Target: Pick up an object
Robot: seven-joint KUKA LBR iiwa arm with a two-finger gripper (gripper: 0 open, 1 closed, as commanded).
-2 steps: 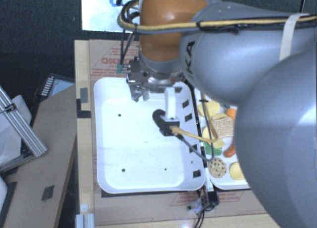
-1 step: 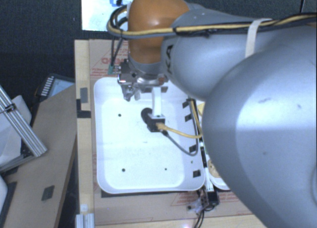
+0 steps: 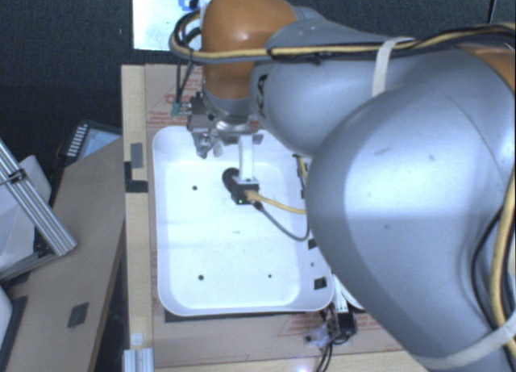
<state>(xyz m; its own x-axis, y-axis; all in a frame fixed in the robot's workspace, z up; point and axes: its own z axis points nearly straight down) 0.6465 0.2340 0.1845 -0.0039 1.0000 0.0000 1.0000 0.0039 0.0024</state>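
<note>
The gripper [image 3: 208, 146] hangs near the white bin's [image 3: 201, 233] eleven o'clock rim; I cannot tell its opening or what it aims for, so weight and hold are beyond judging

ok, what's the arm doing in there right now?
The grey KUKA arm reaches in from the right over the white bin, and its bulk covers much of the right side of the view. Its pincer hangs low near the bin's far edge. I can make out no loose object under it or held in it, so the pick is not yet made.
</note>
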